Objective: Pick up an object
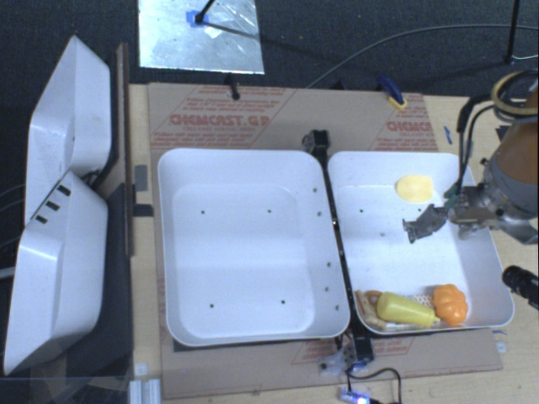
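We see the grey metal gripper (418, 226) over the right white bin (370, 175), but we cannot tell how it is set. A flat pale yellow round thing (414, 188) lies near it. A yellow bottle (406, 309) and an orange pumpkin-shaped toy (450, 304) sit at the bin's near edge.

Dark grey end effector (421, 224) over a white bin (370, 251). Just above it, a pale yellow disc (414, 188). Below it, a bright orange ball (450, 304), and left of that a yellow bottle (406, 309) on a tan wedge (368, 304). Far left, a second white bin (244, 242). Tan board (278, 116) beneath carries red lettering. Silver sheet (200, 22) farther up, blue tape (198, 18) on it.
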You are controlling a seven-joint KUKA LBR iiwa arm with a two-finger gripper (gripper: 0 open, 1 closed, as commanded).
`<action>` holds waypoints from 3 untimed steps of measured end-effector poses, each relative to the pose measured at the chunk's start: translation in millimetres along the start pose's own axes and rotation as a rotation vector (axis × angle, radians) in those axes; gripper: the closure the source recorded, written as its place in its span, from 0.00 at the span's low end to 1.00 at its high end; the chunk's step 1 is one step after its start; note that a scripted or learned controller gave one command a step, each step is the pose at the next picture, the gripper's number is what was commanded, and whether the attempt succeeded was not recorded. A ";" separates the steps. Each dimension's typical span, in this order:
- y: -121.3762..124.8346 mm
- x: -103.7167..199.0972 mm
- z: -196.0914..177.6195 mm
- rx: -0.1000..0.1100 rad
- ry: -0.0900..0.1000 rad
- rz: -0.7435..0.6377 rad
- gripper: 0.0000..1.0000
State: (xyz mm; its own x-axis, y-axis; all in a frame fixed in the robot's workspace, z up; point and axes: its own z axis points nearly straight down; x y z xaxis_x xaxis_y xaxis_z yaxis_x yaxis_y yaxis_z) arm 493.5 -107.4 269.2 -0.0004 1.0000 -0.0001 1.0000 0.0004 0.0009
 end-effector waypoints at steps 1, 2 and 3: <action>55.1 -49.8 46.6 0.004 0.000 0.003 0.00; 56.1 -48.6 33.3 -0.001 -0.001 0.000 1.00; 56.1 -48.5 33.7 -0.001 0.000 0.000 0.00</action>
State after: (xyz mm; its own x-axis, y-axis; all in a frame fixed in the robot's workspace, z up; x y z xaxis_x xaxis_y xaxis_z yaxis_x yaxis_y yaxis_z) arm 549.6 -155.9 235.6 0.0000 1.0000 -0.0002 1.0000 0.0000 0.0018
